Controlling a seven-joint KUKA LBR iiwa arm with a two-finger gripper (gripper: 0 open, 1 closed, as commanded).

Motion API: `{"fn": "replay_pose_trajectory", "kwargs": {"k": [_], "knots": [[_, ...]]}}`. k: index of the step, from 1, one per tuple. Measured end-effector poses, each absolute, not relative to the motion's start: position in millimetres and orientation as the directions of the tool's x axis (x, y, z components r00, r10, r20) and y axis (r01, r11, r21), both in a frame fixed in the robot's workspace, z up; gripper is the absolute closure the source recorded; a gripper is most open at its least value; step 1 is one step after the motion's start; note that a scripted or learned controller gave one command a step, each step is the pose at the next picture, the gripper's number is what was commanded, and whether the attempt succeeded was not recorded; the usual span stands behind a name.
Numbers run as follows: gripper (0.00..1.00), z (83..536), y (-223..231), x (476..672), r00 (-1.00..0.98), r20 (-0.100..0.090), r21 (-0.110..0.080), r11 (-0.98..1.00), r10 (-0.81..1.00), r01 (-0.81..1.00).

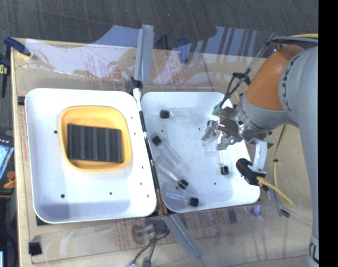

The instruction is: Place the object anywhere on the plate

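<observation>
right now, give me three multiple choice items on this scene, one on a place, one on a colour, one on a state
1. Which bin holds the plate?
A. the left bin
B. the right bin
C. neither, it sits on the bench

2. What colour is the plate's rim?
A. blue
B. yellow
C. green

3. Where is the gripper now?
A. over the plate
B. over the right bin, among clear tubes with black caps
C. outside both bins

Key:
1 A, the plate lies in the left bin.
2 B, a yellow rim surrounds its dark ribbed centre.
3 B, the gripper is above the right bin's floor, apart from the plate.
</observation>
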State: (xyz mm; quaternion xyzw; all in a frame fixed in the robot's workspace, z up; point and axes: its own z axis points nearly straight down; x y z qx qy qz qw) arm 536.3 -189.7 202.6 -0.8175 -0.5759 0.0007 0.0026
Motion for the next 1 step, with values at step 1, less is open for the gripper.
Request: {"fn": "replay_pose_trajectory", "kwargs": {"k": [1], "knots": [[1.00, 276.5, -142.5, 548.8, 0.185, 0.001, -0.002, -0.185, 0.983, 0.983]]}}
